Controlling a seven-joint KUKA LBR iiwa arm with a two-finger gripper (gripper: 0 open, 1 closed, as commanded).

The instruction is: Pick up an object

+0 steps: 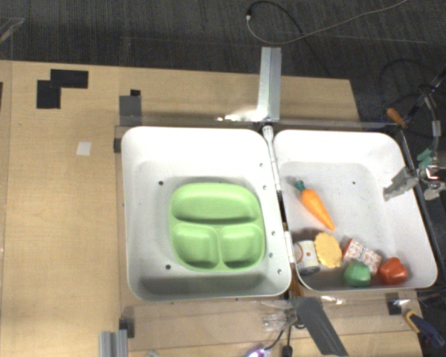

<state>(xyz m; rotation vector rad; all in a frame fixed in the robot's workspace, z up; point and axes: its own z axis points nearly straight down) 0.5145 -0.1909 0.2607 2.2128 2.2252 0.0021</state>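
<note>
Risk: the carrot (316,207) is tapering and smooth, so it may be slipping out of a pinch across its thin end; the crowded toys (349,262) may be jamming a grab.
Carrot: lying in the right bin (357,155), long axis diagonal, green top pointing up-left.
Gripper (401,184): hovering at the bin's right rim; I cannot tell its state.

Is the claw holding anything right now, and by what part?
Nothing is held: the claw hangs at the right bin's edge, apart from the carrot.

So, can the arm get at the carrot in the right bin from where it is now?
Probably yes. The carrot lies alone on the open floor of the right bin, apart from the pile at the front, and nothing stands between it and the tool at the bin's right rim.
</note>
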